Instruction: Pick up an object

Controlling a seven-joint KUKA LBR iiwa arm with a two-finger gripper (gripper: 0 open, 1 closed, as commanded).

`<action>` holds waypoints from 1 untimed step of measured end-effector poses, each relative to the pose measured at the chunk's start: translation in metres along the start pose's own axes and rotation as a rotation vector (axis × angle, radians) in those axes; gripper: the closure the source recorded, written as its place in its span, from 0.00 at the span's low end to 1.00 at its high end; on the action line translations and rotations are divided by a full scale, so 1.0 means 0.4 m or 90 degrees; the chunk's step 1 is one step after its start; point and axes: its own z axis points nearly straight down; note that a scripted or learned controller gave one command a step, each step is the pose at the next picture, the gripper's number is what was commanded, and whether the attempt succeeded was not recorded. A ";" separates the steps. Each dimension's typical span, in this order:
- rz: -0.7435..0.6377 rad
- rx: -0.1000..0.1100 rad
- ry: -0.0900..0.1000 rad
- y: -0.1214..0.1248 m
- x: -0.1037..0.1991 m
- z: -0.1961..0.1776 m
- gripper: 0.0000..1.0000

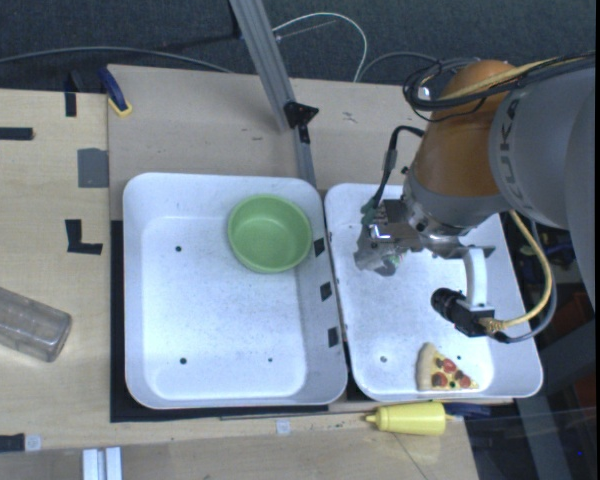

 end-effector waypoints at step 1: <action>0.001 0.000 0.000 0.004 0.109 0.001 1.00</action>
